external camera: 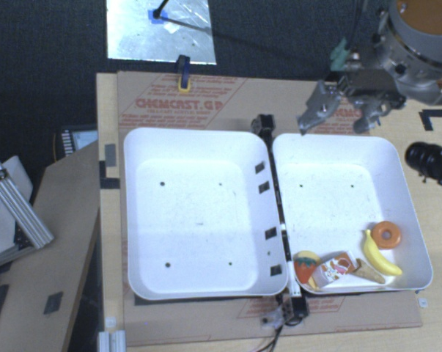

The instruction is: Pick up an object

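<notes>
Seen from above at a slant: two shallow white bins side by side on a bench topped with printed cardboard (184, 101). Left bin (140, 218) showing bare floor with a few dark specks. Right bin (338, 196) holding a small cluster in its near right corner. Banana (379, 257) lying with its long axis running from upper left to lower right, curved, upper tip pointing toward the bin's middle, lower end toward the near right wall. Orange ring-shaped piece, like a doughnut (386, 234), just beside the banana's upper end, touching or nearly so. Small red-and-white packet (333, 269) to the banana's left, tilted, with an orange-and-green round fruit (306, 265) against the near wall by the divider; a tan wedge (369, 273) between packet and banana. Gripper (339, 119) hanging over the far rim of the right bin, well apart from the cluster, two grey fingers (314, 114) spread with nothing between them. Orange band of the arm (426, 9) at upper right. Shiny metal sheet (160, 19) beyond the bench.
</notes>
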Action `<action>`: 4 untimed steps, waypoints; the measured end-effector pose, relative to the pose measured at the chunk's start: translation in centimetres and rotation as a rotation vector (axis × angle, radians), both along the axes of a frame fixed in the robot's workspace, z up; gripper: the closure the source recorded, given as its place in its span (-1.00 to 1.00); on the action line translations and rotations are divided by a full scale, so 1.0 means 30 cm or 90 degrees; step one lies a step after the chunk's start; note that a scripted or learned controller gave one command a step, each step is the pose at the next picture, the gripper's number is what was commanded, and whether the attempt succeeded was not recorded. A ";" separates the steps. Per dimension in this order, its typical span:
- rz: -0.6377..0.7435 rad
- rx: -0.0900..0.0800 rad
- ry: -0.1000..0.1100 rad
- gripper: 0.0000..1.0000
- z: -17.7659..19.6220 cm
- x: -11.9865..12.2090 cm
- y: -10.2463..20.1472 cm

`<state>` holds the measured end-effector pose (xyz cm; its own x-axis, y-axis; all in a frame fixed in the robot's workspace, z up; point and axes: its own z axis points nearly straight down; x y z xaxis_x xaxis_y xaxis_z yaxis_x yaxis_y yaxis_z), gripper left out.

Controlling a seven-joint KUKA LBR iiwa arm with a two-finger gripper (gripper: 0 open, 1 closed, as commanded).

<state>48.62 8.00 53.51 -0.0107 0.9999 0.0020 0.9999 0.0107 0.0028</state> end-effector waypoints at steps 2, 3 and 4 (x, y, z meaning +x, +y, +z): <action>-0.001 0.000 0.000 -1.00 0.000 -0.001 0.393; -0.005 0.000 0.000 -1.00 0.000 0.000 0.384; -0.007 -0.001 0.001 -1.00 -0.001 0.001 0.342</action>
<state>48.64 18.27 53.49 -0.0004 1.0000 0.0008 1.0000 0.0004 0.0013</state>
